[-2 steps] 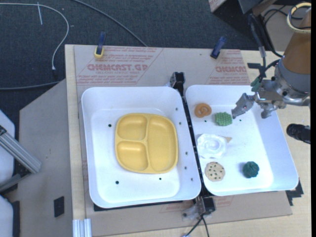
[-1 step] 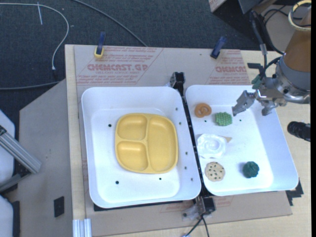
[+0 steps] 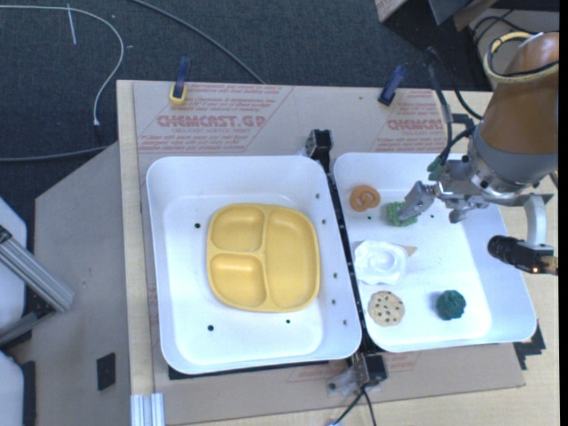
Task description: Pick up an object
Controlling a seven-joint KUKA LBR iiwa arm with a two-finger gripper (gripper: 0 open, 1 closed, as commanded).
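1. Starting on the left, a yellow plate (image 3: 264, 257) sits in the left bin (image 3: 169, 264).
2. Next, in the right bin (image 3: 497, 327), a small green toy (image 3: 399, 213) lies near the top, looking round, with no clear long side.
3. The claw (image 3: 415, 204) is right on it; I cannot tell its grip.
4. I think it is reaching to grab, then must squeeze and lift.

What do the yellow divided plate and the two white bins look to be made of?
Yellow divided plate: likely moulded plastic with a smooth, slightly glossy finish, going by its soft highlights and rounded compartment ridges. Left bin and right bin: probably thin formed plastic, matte white, with rounded corners and shallow walls. Exact material is unconfirmed.
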